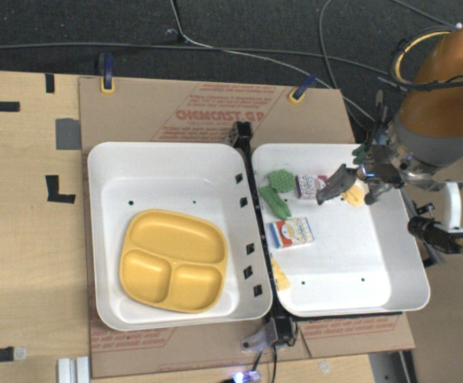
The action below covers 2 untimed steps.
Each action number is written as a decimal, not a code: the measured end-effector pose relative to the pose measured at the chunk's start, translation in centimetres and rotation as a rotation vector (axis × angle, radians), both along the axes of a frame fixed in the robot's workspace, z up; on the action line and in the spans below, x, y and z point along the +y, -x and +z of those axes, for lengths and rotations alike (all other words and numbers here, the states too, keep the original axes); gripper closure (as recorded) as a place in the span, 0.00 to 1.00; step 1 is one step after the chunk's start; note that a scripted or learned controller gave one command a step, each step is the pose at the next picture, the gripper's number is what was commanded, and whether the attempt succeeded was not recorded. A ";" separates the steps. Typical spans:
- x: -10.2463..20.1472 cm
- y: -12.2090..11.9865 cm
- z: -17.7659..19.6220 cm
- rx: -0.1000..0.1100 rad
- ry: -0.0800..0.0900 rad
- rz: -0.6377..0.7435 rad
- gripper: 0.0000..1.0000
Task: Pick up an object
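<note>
Tool hovers over the right bin, its grip unreadable from here. Nothing looks picked yet; a small packet lies just beside it, so lowering onto that seems next.

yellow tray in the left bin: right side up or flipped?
Right side up. The yellow tray lies flat in the left bin with its three compartments facing up, nothing in them.
</note>
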State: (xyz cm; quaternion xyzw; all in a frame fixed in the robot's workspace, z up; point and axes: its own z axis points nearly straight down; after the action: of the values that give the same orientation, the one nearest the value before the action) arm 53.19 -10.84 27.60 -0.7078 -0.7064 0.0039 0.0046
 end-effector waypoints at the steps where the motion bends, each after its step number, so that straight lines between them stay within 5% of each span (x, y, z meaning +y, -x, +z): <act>1: 0.0 -0.2 0.6 -0.011 0.001 0.003 0.00; 2: -0.7 -0.5 -4.2 -0.007 0.002 0.002 0.00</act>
State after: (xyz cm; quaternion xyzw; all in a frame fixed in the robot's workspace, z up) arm 53.73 -11.52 23.40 -0.7072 -0.7070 0.0022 0.0018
